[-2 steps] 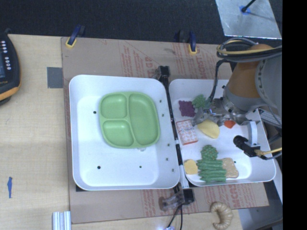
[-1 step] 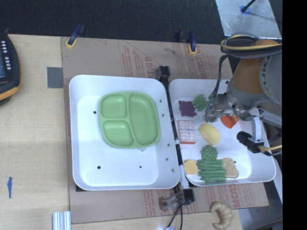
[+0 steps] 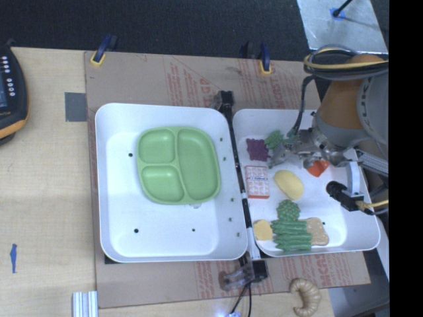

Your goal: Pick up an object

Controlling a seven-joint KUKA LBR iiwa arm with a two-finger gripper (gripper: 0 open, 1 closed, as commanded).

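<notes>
1. The right bin (image 3: 357, 240) holds a scatter of small toy foods, any of which could be the object to pick; none is lifted, all lie on the bin floor.
2. Near the bin's upper left lie a purple grape bunch (image 3: 257, 148) and, just beside it to the right, a small green leafy piece (image 3: 273, 139).
3. Below the grapes is a flat red-and-white packet (image 3: 257, 181), close to the bin's left wall.
4. A pale yellow potato-like piece (image 3: 289, 184) lies just right of the packet, near the bin's middle.
5. Toward the front are a broccoli floret (image 3: 287, 209), a bundle of green beans (image 3: 291, 235) touching it, a small yellow piece (image 3: 263, 229) at the beans' left end and a tan slice of toast (image 3: 318, 231) partly under their right end.
6. A small red-orange piece (image 3: 317, 168) sits near the arm's wrist, right of the potato.
7. The gripper (image 3: 285, 149) hangs low over the upper part of the right bin, close to the leafy piece; whether its jaws are wide or narrow I cannot tell, and nothing can be seen held in them.
8. The arm (image 3: 347, 104), grey with its orange band, reaches in from the right above the bin.
9. The left bin (image 3: 106, 197) carries a green divided plate (image 3: 178, 165) with three compartments.
10. On the bench in front of the bins lies a tan curled piece (image 3: 307, 294).
</notes>
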